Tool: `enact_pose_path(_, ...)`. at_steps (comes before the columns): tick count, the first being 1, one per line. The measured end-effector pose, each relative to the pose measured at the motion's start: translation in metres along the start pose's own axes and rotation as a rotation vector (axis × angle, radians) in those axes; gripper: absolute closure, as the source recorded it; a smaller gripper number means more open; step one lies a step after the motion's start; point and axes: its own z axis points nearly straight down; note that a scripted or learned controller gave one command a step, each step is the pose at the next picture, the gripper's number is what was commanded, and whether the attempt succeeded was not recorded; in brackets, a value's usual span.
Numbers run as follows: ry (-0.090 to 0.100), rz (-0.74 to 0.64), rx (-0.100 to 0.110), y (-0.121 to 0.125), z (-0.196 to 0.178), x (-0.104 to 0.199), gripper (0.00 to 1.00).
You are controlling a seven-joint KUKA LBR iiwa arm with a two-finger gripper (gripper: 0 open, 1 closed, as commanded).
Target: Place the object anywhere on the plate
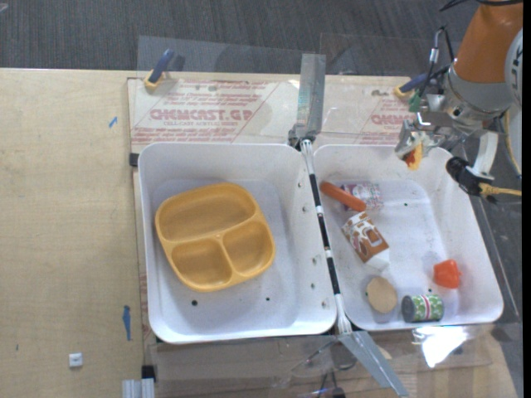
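1. The objects lie in the right bin (489, 301). None of them is on the plate, and none is between the fingers.
2. An orange carrot-like stick (342, 196) lies slantwise near that bin's upper left, touching a small clear packet with red print (367, 194) just to its right.
3. Below them sits a small brown-and-white carton (366, 240), tilted, with its white end pointing down and right.
4. Nearer the front edge are a round tan disc (382, 294) and, just beside it, a green-labelled can on its side (422, 308).
5. A small red-orange piece (446, 274) sits alone by the right wall, above the can.
6. The yellow plate (214, 235) has three compartments and rests in the left bin (158, 305), well apart from all the objects, with the divider between the bins lying between them.
7. The gripper (410, 146) hangs over the upper right corner of the right bin, at its back rim, under the arm's orange band. Whether its fingers are spread or closed I cannot tell; a small orange bit shows at the tip.
8. Both bins stand on the tan bench (58, 222).
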Motion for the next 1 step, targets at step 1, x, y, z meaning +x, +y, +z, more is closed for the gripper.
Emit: enact_pose_path(1,0.002,0.052,-0.001,-0.0054,-0.0247,0.0588,1.0)
